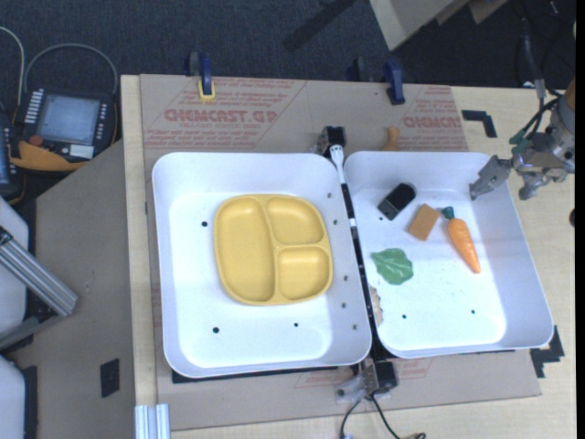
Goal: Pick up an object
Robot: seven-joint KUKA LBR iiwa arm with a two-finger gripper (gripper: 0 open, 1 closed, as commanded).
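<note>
Hovering at the right bin's [512, 332] upper right rim, the gripper [508, 177] hangs spread and empty; the toy carrot [462, 241] lies near, below-left of it.

The brown board [274, 108] under the bins bore red print reading "CHEMCAST GP", repeated partly at its right end.

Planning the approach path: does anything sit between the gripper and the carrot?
Nothing visible does. The gripper hangs over the right bin's upper right rim, and the carrot lies just below-left of it on bare floor, clear of the brown block.
</note>
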